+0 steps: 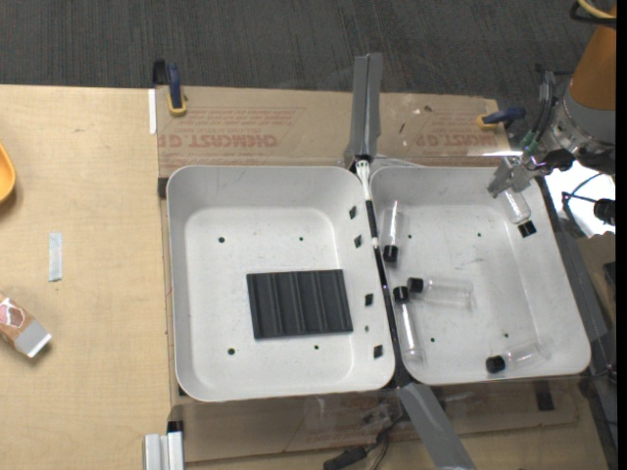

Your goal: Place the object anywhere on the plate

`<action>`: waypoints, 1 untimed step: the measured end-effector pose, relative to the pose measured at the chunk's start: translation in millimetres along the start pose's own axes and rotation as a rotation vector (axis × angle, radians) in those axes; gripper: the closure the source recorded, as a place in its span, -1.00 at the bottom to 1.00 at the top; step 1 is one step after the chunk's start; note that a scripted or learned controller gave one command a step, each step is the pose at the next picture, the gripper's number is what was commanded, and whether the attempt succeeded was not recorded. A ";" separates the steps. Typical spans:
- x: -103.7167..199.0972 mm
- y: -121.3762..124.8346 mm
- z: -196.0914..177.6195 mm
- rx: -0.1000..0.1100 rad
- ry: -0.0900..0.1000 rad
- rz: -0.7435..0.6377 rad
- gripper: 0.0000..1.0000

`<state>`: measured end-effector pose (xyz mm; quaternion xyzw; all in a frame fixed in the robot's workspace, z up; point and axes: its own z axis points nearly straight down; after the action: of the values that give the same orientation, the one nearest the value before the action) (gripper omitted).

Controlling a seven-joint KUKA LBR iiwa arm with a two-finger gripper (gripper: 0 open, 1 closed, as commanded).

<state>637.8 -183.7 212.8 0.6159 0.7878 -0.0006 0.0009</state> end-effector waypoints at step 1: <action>65.0 12.7 -106.2 0.001 0.001 0.082 1.00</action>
<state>634.4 -117.4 318.8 0.6478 0.7618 -0.0008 0.0003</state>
